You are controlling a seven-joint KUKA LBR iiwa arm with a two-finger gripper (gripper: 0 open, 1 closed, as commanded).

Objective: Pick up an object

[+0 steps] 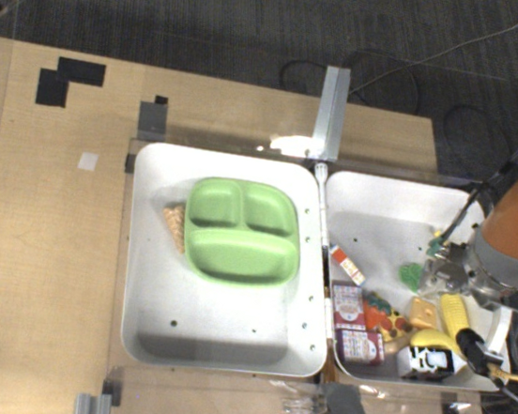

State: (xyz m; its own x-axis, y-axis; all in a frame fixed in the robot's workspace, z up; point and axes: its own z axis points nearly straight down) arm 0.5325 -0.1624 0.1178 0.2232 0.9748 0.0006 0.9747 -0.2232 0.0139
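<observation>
My gripper (pixel 443 276) hangs over the right part of the right bin (pixel 382 208), below the grey wrist and orange band. It sits just right of a small green object (pixel 411 274) and above a yellow wedge (pixel 423 314) and a long yellow piece (pixel 454 314). Along the bin's front lie a white and red carton (pixel 347 305), a maroon box (pixel 360 344), small orange and red pieces (pixel 379 314) and a yellow and black object (pixel 429 356). Nothing shows between the gripper's tips.
In the left bin (pixel 146 310) lies a green divided plate (pixel 240 230) with a tan object (pixel 174 226) poking out at its left edge. A metal post (pixel 331 116) stands behind the wall between the bins. Cables run at the right.
</observation>
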